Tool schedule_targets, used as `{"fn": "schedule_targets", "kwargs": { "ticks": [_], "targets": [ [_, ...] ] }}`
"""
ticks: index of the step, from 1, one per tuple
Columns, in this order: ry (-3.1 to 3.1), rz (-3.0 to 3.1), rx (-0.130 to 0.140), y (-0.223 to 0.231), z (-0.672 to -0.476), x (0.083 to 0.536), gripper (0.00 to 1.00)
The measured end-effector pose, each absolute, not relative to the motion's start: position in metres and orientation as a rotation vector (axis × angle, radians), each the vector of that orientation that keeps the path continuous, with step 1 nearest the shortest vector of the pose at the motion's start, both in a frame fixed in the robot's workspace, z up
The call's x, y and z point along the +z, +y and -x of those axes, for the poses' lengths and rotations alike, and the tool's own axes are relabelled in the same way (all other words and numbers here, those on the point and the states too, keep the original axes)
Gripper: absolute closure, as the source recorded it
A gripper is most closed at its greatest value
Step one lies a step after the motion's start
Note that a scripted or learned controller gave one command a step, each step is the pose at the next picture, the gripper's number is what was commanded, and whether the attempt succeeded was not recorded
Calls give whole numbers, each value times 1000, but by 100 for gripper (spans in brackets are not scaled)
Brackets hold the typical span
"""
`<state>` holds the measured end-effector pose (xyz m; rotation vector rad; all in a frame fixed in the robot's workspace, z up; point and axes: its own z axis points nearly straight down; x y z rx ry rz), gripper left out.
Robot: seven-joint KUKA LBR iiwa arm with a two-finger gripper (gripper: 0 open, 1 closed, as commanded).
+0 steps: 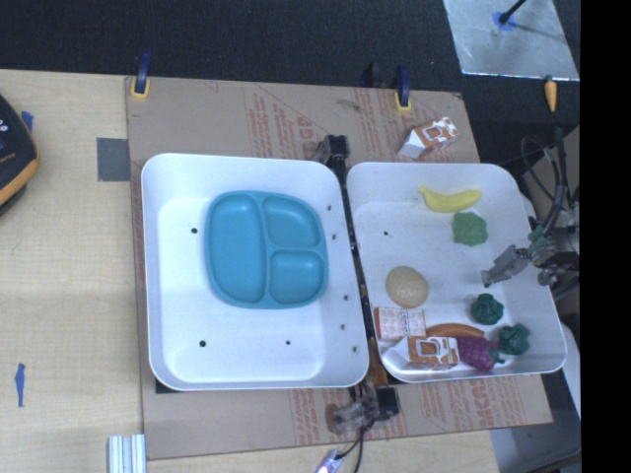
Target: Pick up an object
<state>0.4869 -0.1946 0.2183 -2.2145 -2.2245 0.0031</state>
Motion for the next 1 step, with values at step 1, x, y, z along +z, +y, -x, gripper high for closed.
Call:
{"fn": "schedule_targets", "kwargs": {
  "ticks": [1],
  "targets": [
    [-2225,2215,4,-207,-476,91,0]
  ]
}}
